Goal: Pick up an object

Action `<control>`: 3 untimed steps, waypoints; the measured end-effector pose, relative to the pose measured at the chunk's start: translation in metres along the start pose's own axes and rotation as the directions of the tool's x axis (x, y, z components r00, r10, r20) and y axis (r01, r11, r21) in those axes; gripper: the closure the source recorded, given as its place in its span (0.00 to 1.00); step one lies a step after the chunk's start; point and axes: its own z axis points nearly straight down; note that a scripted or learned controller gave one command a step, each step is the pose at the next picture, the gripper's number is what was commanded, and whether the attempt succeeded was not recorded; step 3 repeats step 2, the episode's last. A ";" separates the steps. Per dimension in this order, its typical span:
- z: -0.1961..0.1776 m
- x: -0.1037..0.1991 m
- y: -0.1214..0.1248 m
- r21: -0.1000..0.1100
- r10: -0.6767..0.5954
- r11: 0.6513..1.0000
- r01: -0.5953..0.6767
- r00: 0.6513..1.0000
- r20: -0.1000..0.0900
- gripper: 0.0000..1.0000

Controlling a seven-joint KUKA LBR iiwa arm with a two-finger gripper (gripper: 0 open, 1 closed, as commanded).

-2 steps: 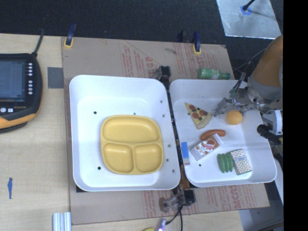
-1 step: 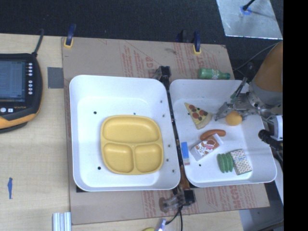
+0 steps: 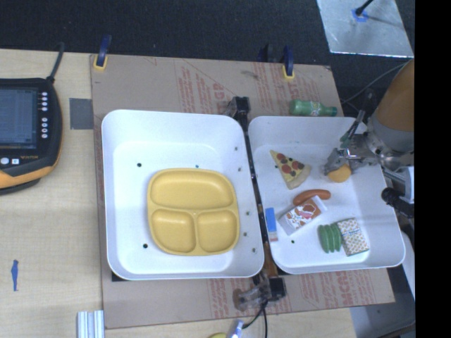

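Left bin (image 3: 120,189): shallow white plastic, rounded corners, smooth w/ soft glare; small dark dots on its floor.
Tray (image 3: 192,210): yellow, glossy, rounded rectangle w/ three wells, one long at far side and two smaller at near side; lies flat mid left bin.
Right bin (image 3: 310,259): same white plastic, touching left bin along the middle seam.
Pizza slice (image 3: 289,167): flat toy wedge, tan crust w/ red spots; far-left part of right bin.
Sausage (image 3: 311,196): small red-orange tube, smooth, lying just beyond the carton.
Carton (image 3: 303,215): small box, white w/ red print, tilted; centre of right bin.
Blue piece (image 3: 270,222): thin blue-and-white slab by the seam.
Green veg (image 3: 329,237): ribbed dark-green lump, near side, just beside the patterned block.
Patterned block (image 3: 353,236): squarish, speckled pink/white print.
Orange lump (image 3: 340,174): rounded, matte yellow-orange; far-right part of right bin, right at the gripper tips.
Gripper (image 3: 337,166): grey metal, pointing down-left into right bin; tips at the orange lump, but can't tell if apart or clamped, too small/blurred.
Arm (image 3: 396,111): comes in from right, orange band above grey wrist, angled over the bin's far-right corner.
Green bottle (image 3: 313,108): lying on brown cardboard beyond right bin.
Pendant (image 3: 25,132): dark screen, orange-trimmed case, on wooden bench at left.
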 end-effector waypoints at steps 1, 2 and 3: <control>-0.115 0.061 0.040 -0.007 0.001 1.000 -0.001 1.000 -0.001 1.00; -0.124 0.164 0.040 -0.001 -0.001 1.000 0.001 1.000 -0.002 1.00; -0.124 0.164 0.040 -0.001 -0.001 1.000 0.001 1.000 -0.002 1.00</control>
